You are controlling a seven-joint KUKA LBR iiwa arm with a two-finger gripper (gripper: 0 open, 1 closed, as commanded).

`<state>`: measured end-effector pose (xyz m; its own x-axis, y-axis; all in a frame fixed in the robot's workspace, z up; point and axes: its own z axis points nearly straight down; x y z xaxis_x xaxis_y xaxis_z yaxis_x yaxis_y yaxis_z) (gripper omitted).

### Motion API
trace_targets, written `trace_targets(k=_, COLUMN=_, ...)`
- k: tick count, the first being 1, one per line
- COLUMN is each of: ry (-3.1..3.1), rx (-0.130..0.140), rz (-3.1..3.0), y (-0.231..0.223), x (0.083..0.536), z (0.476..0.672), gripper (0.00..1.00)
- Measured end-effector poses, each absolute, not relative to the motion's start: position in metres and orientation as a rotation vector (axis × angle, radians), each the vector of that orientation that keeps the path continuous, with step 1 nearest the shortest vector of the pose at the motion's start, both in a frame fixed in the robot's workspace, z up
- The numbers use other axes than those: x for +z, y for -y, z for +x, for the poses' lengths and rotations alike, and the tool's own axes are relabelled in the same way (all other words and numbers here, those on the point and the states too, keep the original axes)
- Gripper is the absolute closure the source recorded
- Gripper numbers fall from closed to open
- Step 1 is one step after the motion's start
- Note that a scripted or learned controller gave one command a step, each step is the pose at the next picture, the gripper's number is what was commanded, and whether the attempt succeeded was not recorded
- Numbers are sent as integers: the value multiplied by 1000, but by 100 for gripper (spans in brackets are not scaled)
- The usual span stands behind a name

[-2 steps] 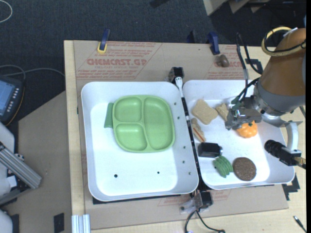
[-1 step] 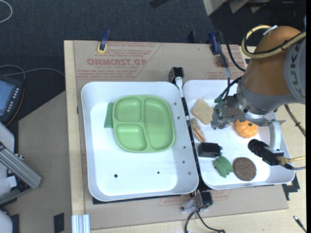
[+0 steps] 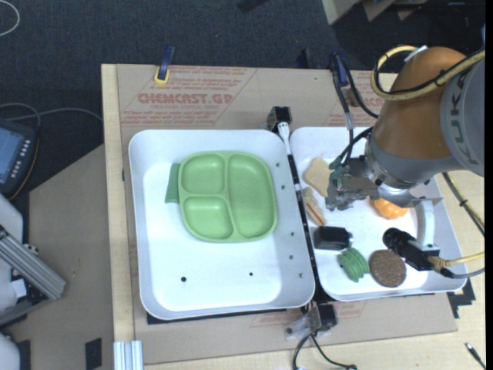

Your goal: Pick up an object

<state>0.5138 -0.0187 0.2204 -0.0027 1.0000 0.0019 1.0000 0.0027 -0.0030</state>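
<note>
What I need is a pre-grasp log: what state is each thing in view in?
green divided plate: right way up, flat in the left bin, compartments empty.
tan piece: lying in the right bin, by its left wall.
black block: lying loose, just below the gripper in the view.
brown disc: lying flat.
green ridged piece: lying loose beside the brown disc.
orange piece: partly hidden by the arm.

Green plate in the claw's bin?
No, the green plate lies in the left bin; the claw is over the right bin.
</note>
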Motion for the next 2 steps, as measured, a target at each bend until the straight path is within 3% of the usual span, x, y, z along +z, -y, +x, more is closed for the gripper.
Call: trace_targets(k=2, ry=2222, rx=-3, rz=-2224, y=22, x=232, z=525, gripper=100)
